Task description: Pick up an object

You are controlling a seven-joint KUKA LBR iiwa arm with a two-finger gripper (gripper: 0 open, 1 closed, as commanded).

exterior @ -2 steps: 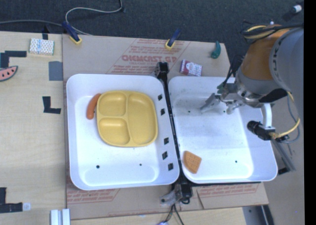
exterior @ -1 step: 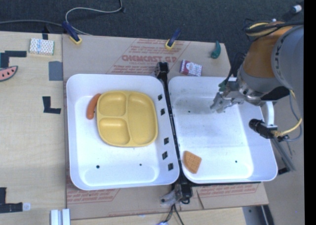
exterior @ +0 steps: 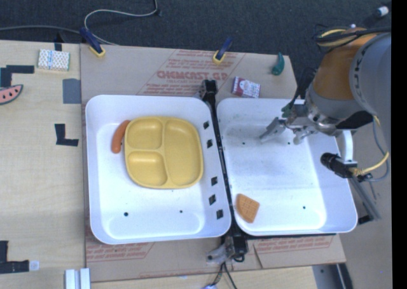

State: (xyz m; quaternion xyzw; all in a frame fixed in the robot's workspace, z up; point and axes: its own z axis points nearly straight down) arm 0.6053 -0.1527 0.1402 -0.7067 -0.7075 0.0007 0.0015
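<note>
Gripper (exterior: pixel 275 130) sat low over the right bin (exterior: pixel 280 173), honestly couldn't tell its state; cracker (exterior: pixel 247 208) lay well apart, arm (exterior: pixel 346 78) cut off.

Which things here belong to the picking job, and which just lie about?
Job: grey robot hand; orange square cracker; orange sausage-shaped toy; yellow divided plastic plate.
Lying about: blue-and-yellow clamp; small red-and-white packet; green clip.

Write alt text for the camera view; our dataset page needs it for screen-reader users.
A grey robot arm's gripper hovers over the right white bin, which holds a cracker near its front-left corner. The left bin holds a yellow divided plate with a hot dog beside it.
</note>
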